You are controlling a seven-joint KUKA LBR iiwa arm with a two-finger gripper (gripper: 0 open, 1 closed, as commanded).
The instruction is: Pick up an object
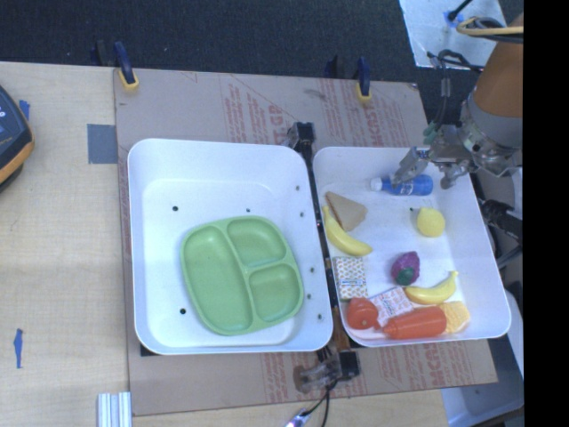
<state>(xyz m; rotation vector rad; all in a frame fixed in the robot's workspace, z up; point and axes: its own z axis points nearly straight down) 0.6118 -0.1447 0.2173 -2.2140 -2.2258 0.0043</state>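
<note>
My gripper (434, 173) hangs over the far end of the right bin (487, 247), fingers spread and nothing between them. A small blue bottle with a white cap (404, 185) lies on the bin floor just under and left of the left finger (414, 164). A yellow lemon (430, 222) sits a little nearer than the gripper. Further toward the front lie a purple fruit (405, 267), two bananas (345, 238) (433, 290), a tan bread wedge (345, 209), a red tomato (361, 313) and an orange-red carrot (414, 325).
The left bin (151, 238) holds a green divided plate (242, 274). Two small printed packets (352, 277) (391, 303) and a yellow item (456, 316) lie among the toys in the right bin. Blue clamps (125, 68) (363, 76) pin the cardboard at the bench's far edge.
</note>
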